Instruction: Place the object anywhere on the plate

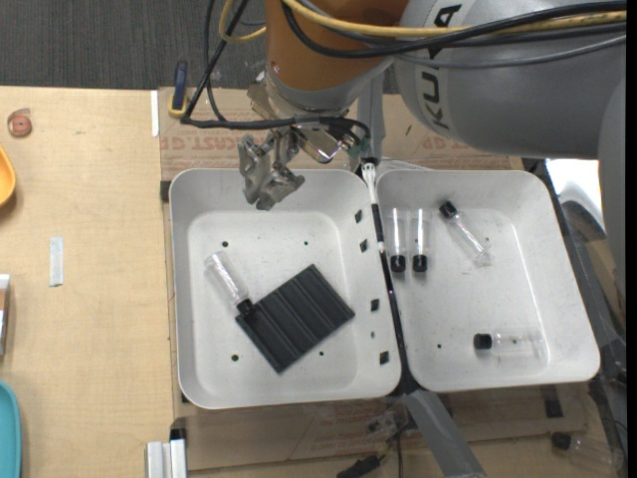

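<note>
A clear plastic tube (225,277) with a black cap is lying in the left bin (189,366), its capped end touching the ribbed black rectangular plate (297,318); its long axis is running diagonally. The gripper (267,189) is hanging over the bin's far rim, holding nothing; finger spacing cannot be determined.

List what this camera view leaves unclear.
- Gripper in the camera view: too small and blurred to judge its grip.
- Clear plastic tube with black cap: its cap end meets the ridged black rectangular plate; touching or resting on it is unclear.
- Orange object: cut off by the left edge.
</note>
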`<state>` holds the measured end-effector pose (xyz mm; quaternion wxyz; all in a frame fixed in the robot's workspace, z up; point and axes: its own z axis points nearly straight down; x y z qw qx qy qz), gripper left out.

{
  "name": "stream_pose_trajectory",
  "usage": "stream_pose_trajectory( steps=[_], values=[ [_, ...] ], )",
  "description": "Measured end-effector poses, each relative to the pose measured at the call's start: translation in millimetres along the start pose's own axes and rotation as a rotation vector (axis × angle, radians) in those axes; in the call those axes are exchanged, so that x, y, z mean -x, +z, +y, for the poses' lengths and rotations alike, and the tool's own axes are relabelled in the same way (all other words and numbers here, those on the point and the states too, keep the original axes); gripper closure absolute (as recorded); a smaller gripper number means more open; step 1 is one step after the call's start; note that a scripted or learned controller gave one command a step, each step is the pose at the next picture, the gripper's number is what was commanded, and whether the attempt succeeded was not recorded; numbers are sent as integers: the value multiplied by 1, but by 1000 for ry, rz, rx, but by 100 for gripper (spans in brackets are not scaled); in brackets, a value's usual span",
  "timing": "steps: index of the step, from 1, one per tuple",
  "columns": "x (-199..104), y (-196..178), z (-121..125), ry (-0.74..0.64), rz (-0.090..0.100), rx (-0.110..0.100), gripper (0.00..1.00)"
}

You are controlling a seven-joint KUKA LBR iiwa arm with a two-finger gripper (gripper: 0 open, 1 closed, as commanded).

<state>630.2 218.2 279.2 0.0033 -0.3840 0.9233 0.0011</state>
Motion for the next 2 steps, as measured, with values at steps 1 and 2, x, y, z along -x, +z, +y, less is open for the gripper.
stream_pose_trajectory(
  steps=[1,2],
  values=[
    [0,-9,-3,8,-5,1,100],
    [-94,-12,-7,-24,4,0,100]
  ],
)
